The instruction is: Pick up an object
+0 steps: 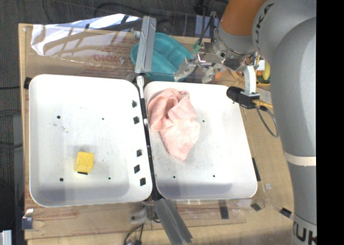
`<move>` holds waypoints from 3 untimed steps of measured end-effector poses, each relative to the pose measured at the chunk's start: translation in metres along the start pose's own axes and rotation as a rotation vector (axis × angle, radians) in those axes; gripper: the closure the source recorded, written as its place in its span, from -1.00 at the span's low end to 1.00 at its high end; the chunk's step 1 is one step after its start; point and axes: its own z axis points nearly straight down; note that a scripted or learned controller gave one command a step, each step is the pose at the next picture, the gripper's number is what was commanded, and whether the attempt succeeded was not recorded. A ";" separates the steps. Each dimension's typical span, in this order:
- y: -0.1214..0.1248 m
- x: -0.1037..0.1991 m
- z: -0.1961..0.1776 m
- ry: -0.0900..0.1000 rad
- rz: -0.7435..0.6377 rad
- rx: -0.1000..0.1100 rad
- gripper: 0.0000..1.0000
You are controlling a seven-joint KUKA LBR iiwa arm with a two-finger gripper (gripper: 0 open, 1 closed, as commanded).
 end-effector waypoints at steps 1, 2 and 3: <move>0.000 0.000 0.000 0.000 0.000 0.000 -1.00; 0.001 0.015 0.144 0.000 -0.157 0.000 -1.00; 0.001 0.016 0.134 0.000 -0.162 0.001 1.00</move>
